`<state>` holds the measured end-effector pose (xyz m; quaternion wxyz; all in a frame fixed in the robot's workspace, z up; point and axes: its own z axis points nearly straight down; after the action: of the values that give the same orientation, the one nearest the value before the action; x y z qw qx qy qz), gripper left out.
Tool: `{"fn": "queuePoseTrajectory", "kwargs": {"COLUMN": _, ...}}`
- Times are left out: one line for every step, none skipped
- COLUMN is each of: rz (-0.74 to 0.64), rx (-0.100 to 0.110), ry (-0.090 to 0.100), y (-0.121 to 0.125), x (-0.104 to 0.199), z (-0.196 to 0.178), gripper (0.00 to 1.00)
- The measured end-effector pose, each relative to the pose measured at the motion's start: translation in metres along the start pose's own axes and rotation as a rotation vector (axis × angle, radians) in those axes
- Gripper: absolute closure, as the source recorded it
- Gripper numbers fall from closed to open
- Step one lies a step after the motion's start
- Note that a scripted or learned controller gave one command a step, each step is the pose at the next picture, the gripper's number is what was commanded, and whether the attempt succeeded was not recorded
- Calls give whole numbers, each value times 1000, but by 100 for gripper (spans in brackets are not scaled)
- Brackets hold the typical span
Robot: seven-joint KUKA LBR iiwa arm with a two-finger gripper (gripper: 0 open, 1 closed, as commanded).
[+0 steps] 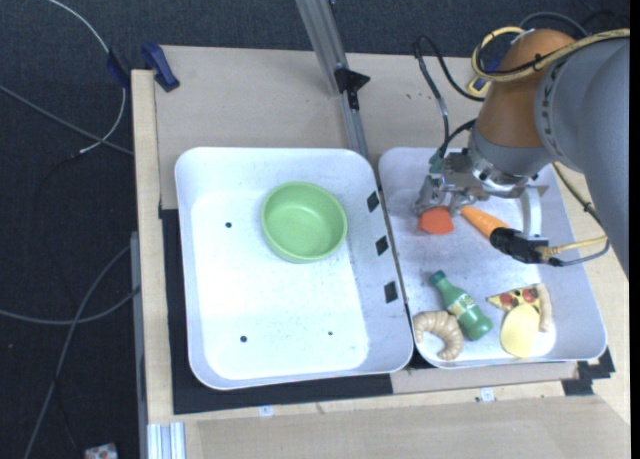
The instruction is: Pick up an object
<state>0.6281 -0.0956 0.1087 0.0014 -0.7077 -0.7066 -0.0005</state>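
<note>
My gripper [438, 199] hangs low over the back left part of the right bin [570, 327], under the orange wrist band. A small red-orange round thing [436, 222] sits right at the fingertips; whether it is between them I cannot tell. An orange carrot [482, 220] lies just to its right. Toward the front of the bin lie a green bottle [462, 305], a tan croissant [442, 332], a pizza slice [518, 298] and a pale yellow piece [522, 331].
The left bin [215, 277] holds a green bowl [304, 221]. A metal pole [322, 27] slants down to the gap between the bins. Black clips [381, 245] sit along the divider. Cables [570, 245] trail near the arm.
</note>
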Motion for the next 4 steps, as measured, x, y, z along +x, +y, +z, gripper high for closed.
{"fn": "queuePoseTrajectory", "kwargs": {"rz": -1, "rx": -8, "ry": -2, "y": 0, "x": -3, "z": -67, "gripper": 100}}
{"fn": "queuePoseTrajectory", "kwargs": {"rz": -2, "rx": -6, "ry": -1, "y": 2, "x": -2, "z": -133, "gripper": 100}}
{"fn": "queuePoseTrajectory", "kwargs": {"rz": -3, "rx": -7, "ry": -2, "y": 3, "x": -2, "z": -172, "gripper": 100}}
{"fn": "queuePoseTrajectory", "kwargs": {"rz": -6, "rx": -5, "ry": -1, "y": 8, "x": 57, "z": -173, "gripper": 100}}
